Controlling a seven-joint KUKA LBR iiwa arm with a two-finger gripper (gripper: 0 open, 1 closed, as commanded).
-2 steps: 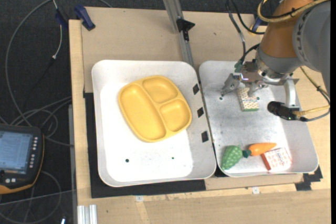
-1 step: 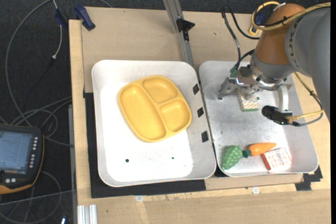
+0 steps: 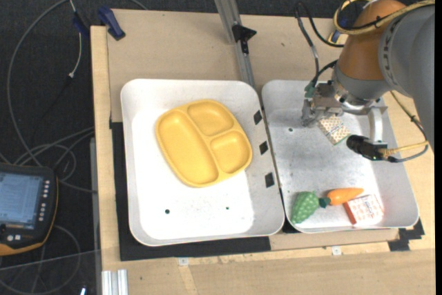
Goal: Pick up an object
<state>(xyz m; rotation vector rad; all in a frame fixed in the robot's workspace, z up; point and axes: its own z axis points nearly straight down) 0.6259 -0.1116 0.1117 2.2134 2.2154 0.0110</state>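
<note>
Wooden bench, dark carpet around

Yellow divided plate in white bin; orange carrot w/ green top; red-white carton; checked packet by my orange-banded wrist.

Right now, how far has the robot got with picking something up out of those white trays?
The gripper sits low in the right bin, right beside a small patterned packet; whether it grips the packet I cannot tell. So the reach looks done, the grasp is unconfirmed and the lift remains. The toy carrot, green toy and red-and-white carton lie untouched near the front; the yellow divided plate lies in the left bin.
</note>
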